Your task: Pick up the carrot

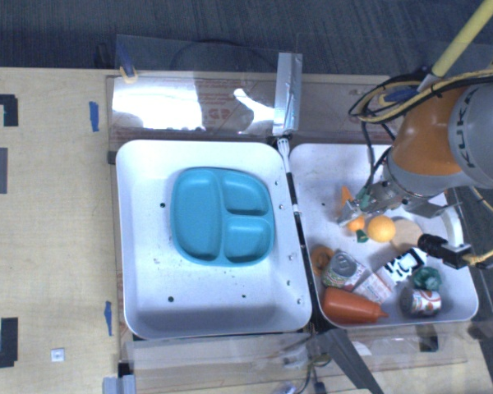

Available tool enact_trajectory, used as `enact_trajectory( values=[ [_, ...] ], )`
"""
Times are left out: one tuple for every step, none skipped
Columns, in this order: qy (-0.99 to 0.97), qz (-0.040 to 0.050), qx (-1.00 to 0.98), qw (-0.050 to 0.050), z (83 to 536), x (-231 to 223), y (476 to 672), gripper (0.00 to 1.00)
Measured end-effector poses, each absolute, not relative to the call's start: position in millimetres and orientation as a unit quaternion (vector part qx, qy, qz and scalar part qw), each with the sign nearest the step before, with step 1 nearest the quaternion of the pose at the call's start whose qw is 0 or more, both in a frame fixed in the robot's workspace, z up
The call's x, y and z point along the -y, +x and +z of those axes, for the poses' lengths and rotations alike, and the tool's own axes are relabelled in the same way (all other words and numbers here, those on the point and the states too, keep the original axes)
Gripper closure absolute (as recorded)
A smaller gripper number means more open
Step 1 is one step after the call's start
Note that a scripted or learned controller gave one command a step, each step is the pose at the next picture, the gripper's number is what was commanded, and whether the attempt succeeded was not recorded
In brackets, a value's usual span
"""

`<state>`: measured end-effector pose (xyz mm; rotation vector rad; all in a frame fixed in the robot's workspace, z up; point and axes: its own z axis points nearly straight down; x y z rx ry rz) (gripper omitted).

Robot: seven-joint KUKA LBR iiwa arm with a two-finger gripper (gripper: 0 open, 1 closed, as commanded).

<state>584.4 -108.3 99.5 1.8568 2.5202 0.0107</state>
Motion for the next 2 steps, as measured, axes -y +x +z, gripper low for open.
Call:
enact_trajectory(
  values=[
    [0.64, 0.0018, -0.768, 0.001, 87.7, 103.1, 575.3, 1.0],
    [0.584, 0.0035, -0.812, 0.003, 188.6, 11.4, 621.3, 1.0]
  ],
)
